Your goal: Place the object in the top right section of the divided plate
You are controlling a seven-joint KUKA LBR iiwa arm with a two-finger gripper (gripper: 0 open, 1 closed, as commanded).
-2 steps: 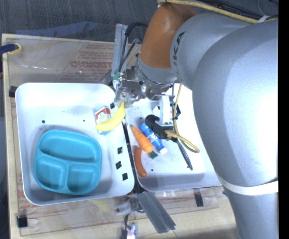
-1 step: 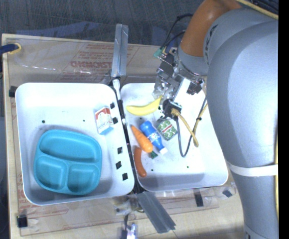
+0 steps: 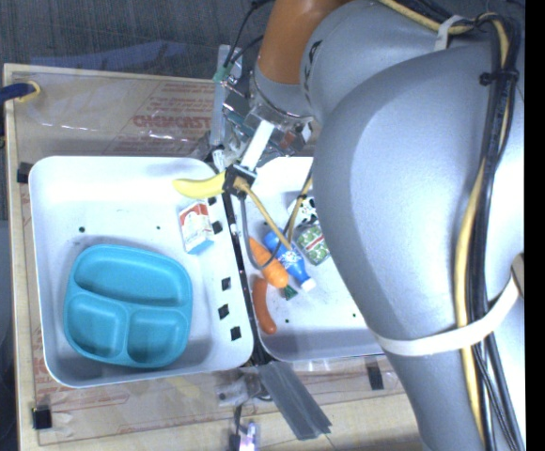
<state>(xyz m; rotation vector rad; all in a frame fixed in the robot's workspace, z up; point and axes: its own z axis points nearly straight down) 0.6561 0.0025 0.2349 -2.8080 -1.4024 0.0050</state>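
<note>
Up at the left bin's (image 3: 56, 181) far right corner lies a yellow banana (image 3: 197, 186) — just under the pincer (image 3: 227, 178), whose grip I cannot tell — while the blue divided plate (image 3: 129, 303) sits well apart, near a small carton (image 3: 194, 226).

Divided plate (image 3: 130, 303): smooth blue plastic, slight sheen. Bins (image 3: 56, 214): white plastic, semi-gloss. Arm (image 3: 413, 158): smooth grey glossy shell. Bench (image 3: 103, 111): shiny clear film over printed board. Banana (image 3: 197, 186): matt yellow.
</note>
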